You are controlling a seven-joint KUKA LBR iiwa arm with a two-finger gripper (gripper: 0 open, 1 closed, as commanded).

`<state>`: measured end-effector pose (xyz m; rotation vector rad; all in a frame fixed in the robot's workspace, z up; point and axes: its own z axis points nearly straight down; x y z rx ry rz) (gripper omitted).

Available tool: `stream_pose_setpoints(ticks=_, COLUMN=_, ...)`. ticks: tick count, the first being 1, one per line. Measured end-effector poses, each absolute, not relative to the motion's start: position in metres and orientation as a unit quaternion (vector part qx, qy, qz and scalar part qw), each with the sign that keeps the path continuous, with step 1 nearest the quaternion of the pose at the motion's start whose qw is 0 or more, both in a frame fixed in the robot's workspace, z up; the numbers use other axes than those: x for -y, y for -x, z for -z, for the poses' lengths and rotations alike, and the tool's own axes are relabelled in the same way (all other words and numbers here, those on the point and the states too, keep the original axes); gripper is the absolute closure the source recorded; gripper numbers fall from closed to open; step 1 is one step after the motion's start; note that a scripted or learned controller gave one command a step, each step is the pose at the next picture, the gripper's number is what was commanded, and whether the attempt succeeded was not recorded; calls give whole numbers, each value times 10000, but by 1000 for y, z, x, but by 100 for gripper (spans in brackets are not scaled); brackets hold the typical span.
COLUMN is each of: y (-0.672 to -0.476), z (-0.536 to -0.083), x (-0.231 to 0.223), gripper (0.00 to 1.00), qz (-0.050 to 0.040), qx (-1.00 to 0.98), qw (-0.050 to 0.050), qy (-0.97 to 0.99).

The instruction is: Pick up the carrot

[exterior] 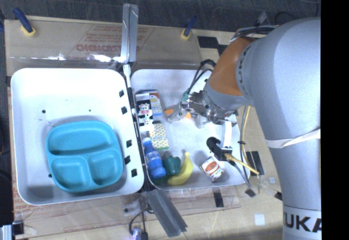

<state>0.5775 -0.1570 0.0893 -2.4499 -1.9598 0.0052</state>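
My pincer (182, 111) sits low in the right bin (180, 78); its opening I cannot tell. The carrot (173, 111), an orange sliver, lies just at its 9 o'clock side.

Right bin (163, 76): we note open floor at centre; banana (183, 172), blue bottle (153, 160) at 7 o'clock, can (211, 168) at 5, cartons (147, 107) lining 9.
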Motion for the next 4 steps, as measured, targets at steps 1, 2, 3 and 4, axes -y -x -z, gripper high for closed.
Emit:
stream_pose_setpoints(ticks=1, y=-561, z=-139, x=167, gripper=0, qz=-15, qx=6748, qw=17, qy=7380)
stream_pose_setpoints(ticks=2, y=-518, z=-139, x=186, gripper=0, qz=-26, qx=6123, qw=41, qy=7906)
stream_pose_setpoints(ticks=3, y=-602, z=-99, x=167, gripper=0, qz=-24, qx=5838, qw=30, qy=8119)
stream_pose_setpoints(ticks=4, y=-602, z=-106, x=165, gripper=100, qz=-44, qx=5871, qw=55, qy=8095)
